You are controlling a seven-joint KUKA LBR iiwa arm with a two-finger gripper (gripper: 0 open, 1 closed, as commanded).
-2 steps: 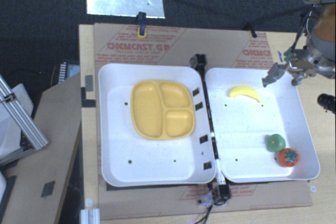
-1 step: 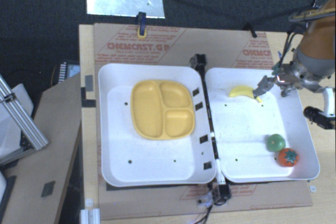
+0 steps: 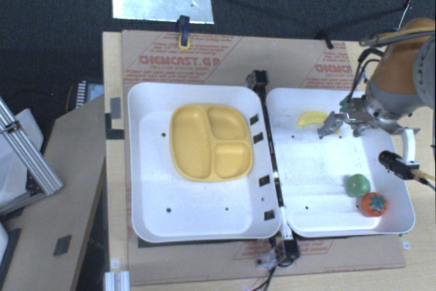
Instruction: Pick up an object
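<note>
Grey metal and an orange band mark the arm (image 3: 402, 78), which is seen entering from the right and is cut off by the frame's edge, so its upper links cannot be made out. The gripper (image 3: 332, 126) is held low over the far side of the right bin (image 3: 320, 215), just beside a yellow banana-like piece (image 3: 311, 119); its fingers are small and blurred against the white floor, and whether they are open or closed cannot be told. Nothing is visibly held between them.

The yellow piece is partly masked by the gripper's near end, so its full shape is not shown; it is seen as a short, curved, bright yellow form lying flat near the bin's far wall. A green ball-like object (image 3: 357, 184) and a red tomato-like object with a green top (image 3: 372, 204) are found touching or almost touching in the bin's near right corner, well apart from the gripper.

In the left bin (image 3: 146, 201), a pale yellow divided plate (image 3: 210, 142) with three compartments is laid flat. Both bins are set on a brown printed sheet (image 3: 177, 59).
</note>
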